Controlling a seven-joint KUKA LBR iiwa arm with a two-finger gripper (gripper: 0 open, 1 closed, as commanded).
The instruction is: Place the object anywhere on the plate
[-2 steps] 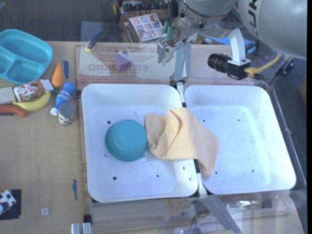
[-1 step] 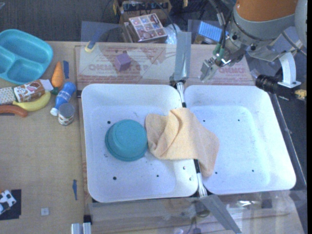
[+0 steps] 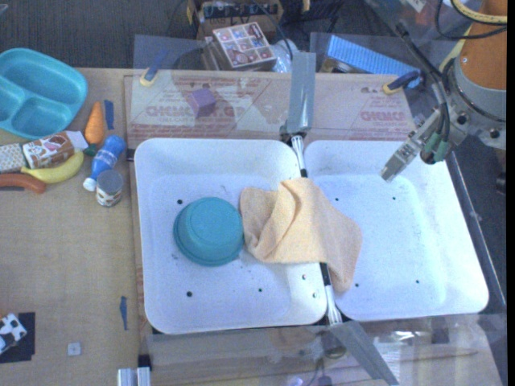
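Observation:
A round teal plate (image 3: 209, 230) lies in the left bin (image 3: 161, 296), left of centre. A crumpled yellow cloth (image 3: 299, 227) touches the plate's right edge and drapes over the divider into the right bin (image 3: 434, 264). My gripper (image 3: 414, 158) hangs over the back of the right bin, well to the right of and behind the cloth. It is open, with nothing between its fingers (image 3: 397, 166).
On the bench left of the bins are a blue compartment tray (image 3: 36, 91), a banana (image 3: 52, 171), a carrot (image 3: 96, 123), a small bottle (image 3: 105, 159) and a can (image 3: 110, 187). A purple cube (image 3: 203, 100) sits on the board behind the bins.

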